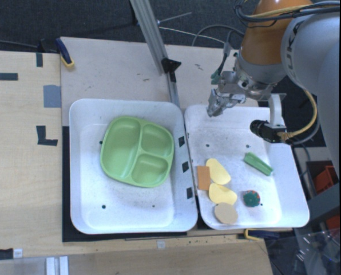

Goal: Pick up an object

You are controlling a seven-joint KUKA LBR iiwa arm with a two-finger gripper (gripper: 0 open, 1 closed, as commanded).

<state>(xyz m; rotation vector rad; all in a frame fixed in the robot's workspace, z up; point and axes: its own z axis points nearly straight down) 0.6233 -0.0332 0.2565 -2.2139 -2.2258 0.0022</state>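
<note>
Arm (290, 39) enters from the right of the frame; the tool (218, 105) hangs over the upper left corner of the right bin (285, 171), near the rim shared with the left bin (84, 171). Nothing is seen between its tips. Whether it is open or closed cannot be told at this slant.

Candidate objects all lie in the lower half of the right bin, well apart from the tool:
- orange block (203, 177), just beside the shared rim
- two yellow pieces (218, 171) (222, 195), touching or nearly so, one below the other
- tan round piece (226, 213) at the bottom, against the lower yellow one
- dark green round item (251, 198), standing apart to the right
- green bar (257, 164), tilted, alone toward the right side

Left bin carries a green divided plate (138, 151), lying at a tilt across its middle.

Step, as judged: approach or pre-grasp; no object picked yet. The next move calls for travel toward the lower part of the frame, then descent over one item. The green bar or the dark green round item looks the safer target, since each lies clear of neighbours; the yellow-orange cluster risks a crowded grasp.

Writing: part of dark lettering on the grey arm link at upper right, too cropped to read. No labels legible on the table (22, 153) or the objects.
</note>
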